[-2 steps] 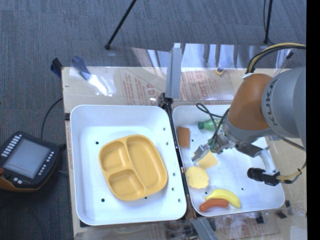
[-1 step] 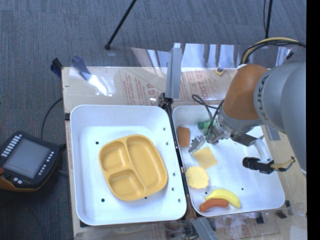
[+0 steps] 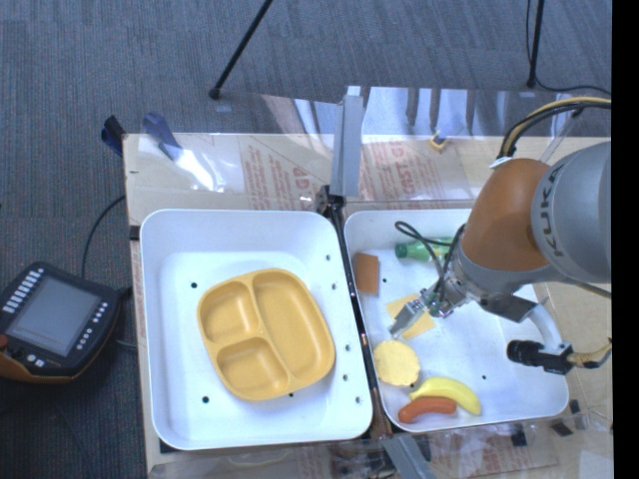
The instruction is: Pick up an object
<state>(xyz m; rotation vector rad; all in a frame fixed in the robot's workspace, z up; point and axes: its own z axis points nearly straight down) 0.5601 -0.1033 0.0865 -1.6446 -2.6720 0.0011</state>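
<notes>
From the camera view, the arm [image 3: 539, 223] is reaching in from the right over the right bin [image 3: 499, 407]. Its jaws [image 3: 411, 317] are hanging low near the bin's middle, parted a little around the yellow cheese wedge [image 3: 417, 315], touching it; whether they are truly grasping it I cannot tell. A brown block [image 3: 365, 273] is lying by the bin's left wall, a green item [image 3: 414, 250] near the far wall. A yellow round piece [image 3: 396, 363], a banana [image 3: 448, 392] and a red sausage [image 3: 427, 408] are crowding the near edge. Bare floor is lying open toward the bin's right. The left bin [image 3: 170, 267] is carrying a yellow divided plate [image 3: 265, 332].
</notes>
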